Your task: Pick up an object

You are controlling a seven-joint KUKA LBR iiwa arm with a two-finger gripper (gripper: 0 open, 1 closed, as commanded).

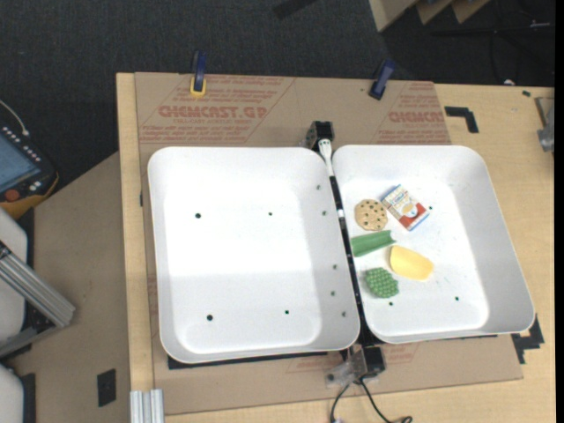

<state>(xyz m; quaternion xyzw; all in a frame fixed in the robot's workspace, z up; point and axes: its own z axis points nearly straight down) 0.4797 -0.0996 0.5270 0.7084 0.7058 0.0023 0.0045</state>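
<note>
Since no object is lifted yet, the task looks to be at its start: choosing a target and bringing the arm in from the right. All five candidates lie clustered left of centre in the right bin (493,236): a cookie (370,213), a small carton (405,207), a green stick (371,241), a yellow piece (411,263) and a green knobbly piece (382,282). The stick's long axis runs left to right, rising slightly rightward, so a grasp should close across it. How the jaws stand I cannot tell.
</note>
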